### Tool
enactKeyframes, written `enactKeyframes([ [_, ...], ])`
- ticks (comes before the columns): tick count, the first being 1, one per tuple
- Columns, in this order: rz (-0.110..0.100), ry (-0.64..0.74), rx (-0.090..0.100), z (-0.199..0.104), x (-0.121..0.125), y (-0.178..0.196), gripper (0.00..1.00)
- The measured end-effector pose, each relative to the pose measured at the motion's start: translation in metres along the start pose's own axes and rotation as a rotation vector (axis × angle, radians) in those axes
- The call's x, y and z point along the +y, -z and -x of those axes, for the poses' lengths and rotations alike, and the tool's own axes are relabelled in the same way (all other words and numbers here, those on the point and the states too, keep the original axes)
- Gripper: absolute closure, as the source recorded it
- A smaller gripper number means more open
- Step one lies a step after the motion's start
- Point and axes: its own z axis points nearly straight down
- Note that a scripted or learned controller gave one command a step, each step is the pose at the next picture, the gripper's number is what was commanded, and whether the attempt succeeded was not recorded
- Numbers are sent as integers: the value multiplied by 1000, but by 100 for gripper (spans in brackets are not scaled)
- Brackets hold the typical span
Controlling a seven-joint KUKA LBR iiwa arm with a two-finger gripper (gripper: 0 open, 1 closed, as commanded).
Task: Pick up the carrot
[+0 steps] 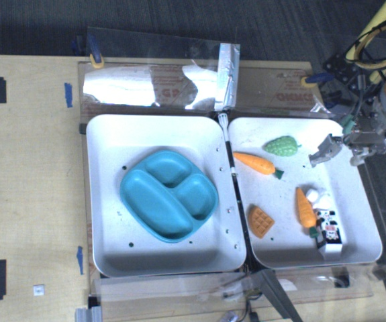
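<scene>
The left bin [105, 247] holds a blue tray [169, 194]. In the right bin [364, 243], one carrot [254, 164] lies near the divider and another [305, 208] further right. Neither is lifted. The gripper [340, 147] hovers at the right rim, fingers apart, gripping nothing; the whole pick seems left.

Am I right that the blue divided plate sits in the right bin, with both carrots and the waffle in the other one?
Not quite: the camera view shows the blue divided plate in the left bin. Both carrots and the waffle lie in the right bin.
</scene>
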Motion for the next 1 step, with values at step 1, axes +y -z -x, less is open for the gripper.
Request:
enactKeyframes([
  [1,-4,90,1,22,-11,-100,0],
])
